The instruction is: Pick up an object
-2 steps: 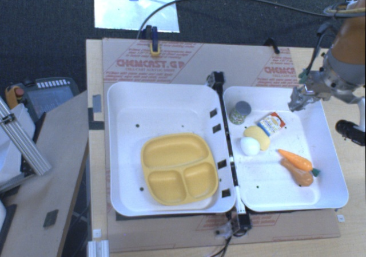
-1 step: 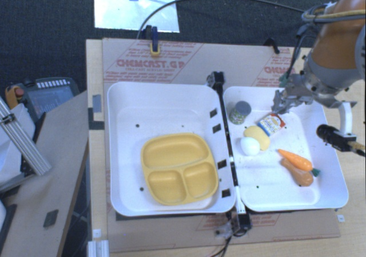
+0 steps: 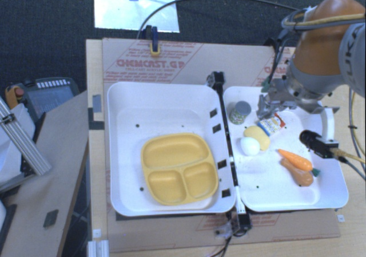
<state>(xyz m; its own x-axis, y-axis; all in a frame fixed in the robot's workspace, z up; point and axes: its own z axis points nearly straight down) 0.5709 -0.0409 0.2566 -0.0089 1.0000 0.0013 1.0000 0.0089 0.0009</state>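
camera view: the end effector (image 3: 267, 114) hangs low in the right bin (image 3: 331, 193) over a small red-and-white packet (image 3: 273, 125) — its grip state i cannot tell — beside a grey can (image 3: 240, 111), white egg (image 3: 249, 146) and carrot (image 3: 295, 159).

Pincer (image 3: 267, 114) hovers over right bin (image 3: 331, 193) (near the egg (image 3: 249, 146)).

One fixed camera looks down at a slant from above the bench (image 3: 97, 153), taking in both white bins (image 3: 123, 135).
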